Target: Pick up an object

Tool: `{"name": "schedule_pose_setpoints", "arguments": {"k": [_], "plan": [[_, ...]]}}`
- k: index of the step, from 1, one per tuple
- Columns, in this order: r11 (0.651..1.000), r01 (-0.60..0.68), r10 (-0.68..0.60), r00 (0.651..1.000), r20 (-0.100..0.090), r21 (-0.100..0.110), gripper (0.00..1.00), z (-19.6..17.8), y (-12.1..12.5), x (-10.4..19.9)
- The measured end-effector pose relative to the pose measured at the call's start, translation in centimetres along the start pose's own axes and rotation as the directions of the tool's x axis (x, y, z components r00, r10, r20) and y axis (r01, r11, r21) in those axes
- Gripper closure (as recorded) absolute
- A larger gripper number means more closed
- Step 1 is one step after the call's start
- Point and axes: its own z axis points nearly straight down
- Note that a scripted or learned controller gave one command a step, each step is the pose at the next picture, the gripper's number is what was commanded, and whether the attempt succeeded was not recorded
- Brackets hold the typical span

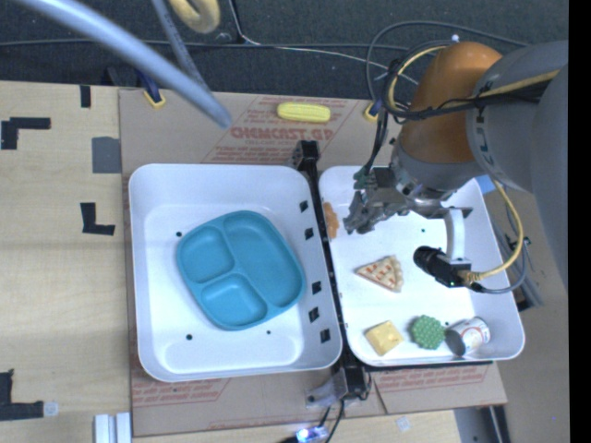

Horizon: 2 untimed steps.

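The bench [55, 247] bears two white bins [148, 340] on cardboard [259, 132], plus a yellow piece [303, 112].

Pizza slice [381, 273] flat, right bin [499, 344]

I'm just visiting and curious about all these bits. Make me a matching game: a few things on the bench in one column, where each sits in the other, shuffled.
Things:
1. blue plate
2. pizza slice
3. green ball
4. yellow banana

Places:
A. on the cardboard behind the bins
B. left bin
C. middle of the right bin
D. front of the right bin, beside a can

Pairs: 1-B, 2-C, 3-D, 4-A
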Motion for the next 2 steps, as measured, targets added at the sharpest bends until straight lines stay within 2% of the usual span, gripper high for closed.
{"name": "schedule_pose_setpoints", "arguments": {"k": [2], "plan": [[1.0, 0.002, -0.002, 1.0, 0.0, -0.002, 1.0, -2.2, -2.6, 9.9]]}}
